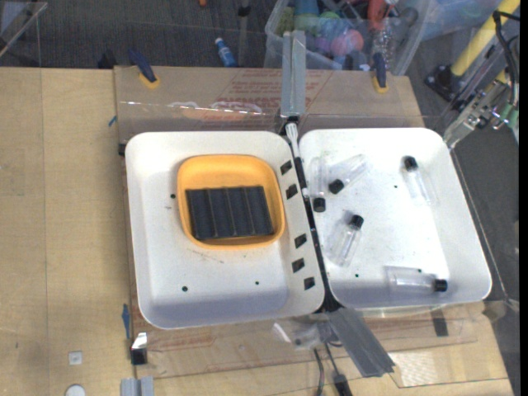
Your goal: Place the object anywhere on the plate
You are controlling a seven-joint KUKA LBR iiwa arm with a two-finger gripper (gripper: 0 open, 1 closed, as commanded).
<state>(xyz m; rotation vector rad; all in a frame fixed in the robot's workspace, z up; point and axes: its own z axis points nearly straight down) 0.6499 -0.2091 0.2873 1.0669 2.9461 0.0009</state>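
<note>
An orange square plate (226, 166) lies in the left white bin (214, 285), toward its back. A black ribbed rectangular object (229, 213) rests flat on the plate and covers most of its front half. In the right white bin (384, 213) lie several clear vials with black caps: one near the back left (345, 170), one at the back right (417, 181), one in the middle (345, 238) and one at the front right (410, 279).
A row of black tabs (299, 214) runs along the seam between the two bins. Behind the bench stands a clear tub of colourful toys (351, 19). A metal bracket (483, 114) juts in beyond the right bin's back corner.
</note>
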